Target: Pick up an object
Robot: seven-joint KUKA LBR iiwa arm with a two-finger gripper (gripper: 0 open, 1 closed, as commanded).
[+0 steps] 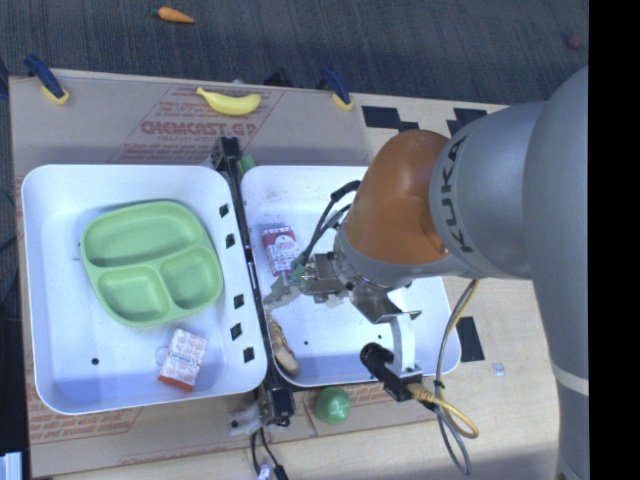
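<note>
Small red-and-white cardboard packet (pixel 279 245), rt white bin (pixel 330 360): prob. light, stiffish, crushable; take across narrow sides. Gripper (pixel 292 284) just beside; open/closed: can't tell.

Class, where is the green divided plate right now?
The green divided plate lies in the left white bin, above a small orange-and-white packet.

The arm (pixel 470 208) hides much of the right bin (pixel 330 363) and its contents.
</note>
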